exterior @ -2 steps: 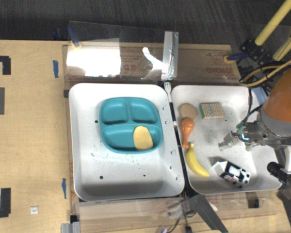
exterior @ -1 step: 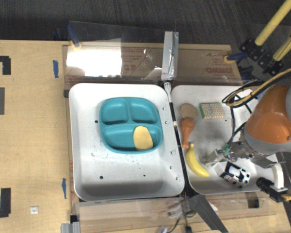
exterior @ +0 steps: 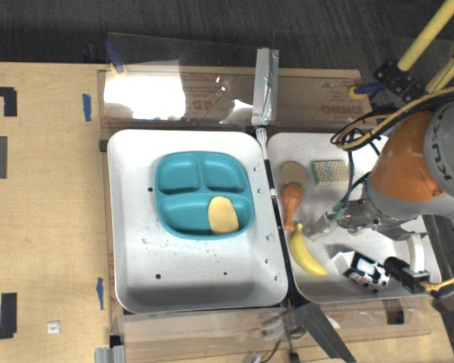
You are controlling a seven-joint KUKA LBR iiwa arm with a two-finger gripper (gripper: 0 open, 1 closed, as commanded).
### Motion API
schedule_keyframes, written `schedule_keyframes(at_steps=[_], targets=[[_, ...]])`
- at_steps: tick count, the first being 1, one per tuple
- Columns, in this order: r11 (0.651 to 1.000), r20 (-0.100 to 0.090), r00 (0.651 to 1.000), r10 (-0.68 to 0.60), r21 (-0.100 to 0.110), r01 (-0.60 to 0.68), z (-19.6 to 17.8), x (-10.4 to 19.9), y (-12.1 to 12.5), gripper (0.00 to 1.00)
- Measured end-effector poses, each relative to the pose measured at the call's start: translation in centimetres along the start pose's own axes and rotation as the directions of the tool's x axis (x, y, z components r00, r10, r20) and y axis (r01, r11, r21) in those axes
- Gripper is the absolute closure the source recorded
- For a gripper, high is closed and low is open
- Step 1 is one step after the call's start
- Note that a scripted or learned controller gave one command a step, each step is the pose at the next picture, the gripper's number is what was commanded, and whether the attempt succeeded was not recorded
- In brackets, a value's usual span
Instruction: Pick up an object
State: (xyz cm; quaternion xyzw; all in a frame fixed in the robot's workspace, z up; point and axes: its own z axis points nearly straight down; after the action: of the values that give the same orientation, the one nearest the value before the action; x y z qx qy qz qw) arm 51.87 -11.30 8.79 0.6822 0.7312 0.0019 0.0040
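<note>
My gripper (exterior: 323, 225) is low inside the right bin (exterior: 378, 293), near its middle. An orange carrot (exterior: 291, 201) lies just to its left along the bin's left wall. A yellow banana (exterior: 306, 255) lies below and left of the gripper, close to it. A tan round piece (exterior: 290, 172) and a green-and-white speckled block (exterior: 329, 172) sit at the bin's far end. Nothing shows between the gripper's tips.
The left bin (exterior: 136, 263) holds a teal divided plate (exterior: 174, 187) with a yellow oval object (exterior: 223, 215) in its near right compartment. The arm's orange band (exterior: 408, 165) hangs over the right bin's right side. A clear plastic sheet stands behind the bins.
</note>
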Motion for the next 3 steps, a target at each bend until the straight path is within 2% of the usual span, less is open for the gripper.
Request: schedule_keyframes(at_steps=[1,2,3], targets=[[0.998,0.002,0.998,0.065,0.005,-0.065,-0.2,0.9,9.0,0.00],[1.000,-0.004,1.000,0.005,0.014,-0.005,0.1,-1.7,14.0,0.00],[0.999,0.001,1.000,-0.031,0.026,0.031,0.3,-0.5,14.3,0.00]])
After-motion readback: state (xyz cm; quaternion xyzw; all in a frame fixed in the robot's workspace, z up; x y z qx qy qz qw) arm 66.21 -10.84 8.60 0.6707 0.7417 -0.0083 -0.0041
